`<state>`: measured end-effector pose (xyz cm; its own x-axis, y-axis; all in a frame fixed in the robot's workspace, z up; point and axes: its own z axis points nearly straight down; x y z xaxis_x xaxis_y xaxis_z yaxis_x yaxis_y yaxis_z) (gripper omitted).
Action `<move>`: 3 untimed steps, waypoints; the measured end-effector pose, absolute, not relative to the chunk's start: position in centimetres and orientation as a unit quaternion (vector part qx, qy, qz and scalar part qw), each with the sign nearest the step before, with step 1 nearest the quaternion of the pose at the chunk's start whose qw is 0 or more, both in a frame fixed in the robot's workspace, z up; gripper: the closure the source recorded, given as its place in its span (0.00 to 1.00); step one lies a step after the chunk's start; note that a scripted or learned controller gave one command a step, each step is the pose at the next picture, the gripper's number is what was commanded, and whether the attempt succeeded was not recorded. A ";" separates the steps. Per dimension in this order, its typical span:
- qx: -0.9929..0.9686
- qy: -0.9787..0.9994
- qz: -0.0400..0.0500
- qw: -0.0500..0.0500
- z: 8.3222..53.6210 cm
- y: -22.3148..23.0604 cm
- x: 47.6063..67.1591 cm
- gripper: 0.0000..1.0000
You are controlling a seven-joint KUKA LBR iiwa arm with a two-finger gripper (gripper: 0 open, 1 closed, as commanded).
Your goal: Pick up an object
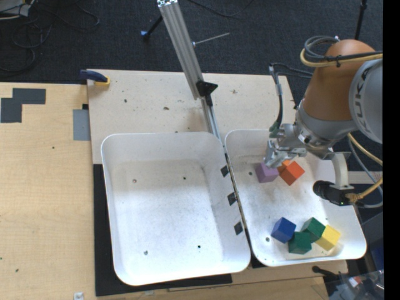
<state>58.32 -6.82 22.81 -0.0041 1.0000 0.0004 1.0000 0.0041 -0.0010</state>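
Observation:
My gripper hangs low over the back of the right bin, coming down from the orange-banded wrist. Its tips sit right at a purple block and beside an orange block; the two blocks touch each other. The purple block lies just below and left of the tips, and I cannot make out whether anything is gripped. At the front of the same bin lie a blue cube, two green cubes and a yellow cube, bunched together.
The left bin stands beside the right one, joined by a divider with black clips. A slanted metal bar rises behind the bins. A black cable and hose hang by the right bin's right edge.

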 end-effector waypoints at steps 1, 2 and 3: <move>-0.706 -0.708 0.000 0.001 23.1 -2.4 58.5 1.00; -0.706 -0.708 0.000 0.001 22.2 2.3 59.8 1.00; -0.705 -0.709 0.000 0.001 22.3 8.3 59.7 1.00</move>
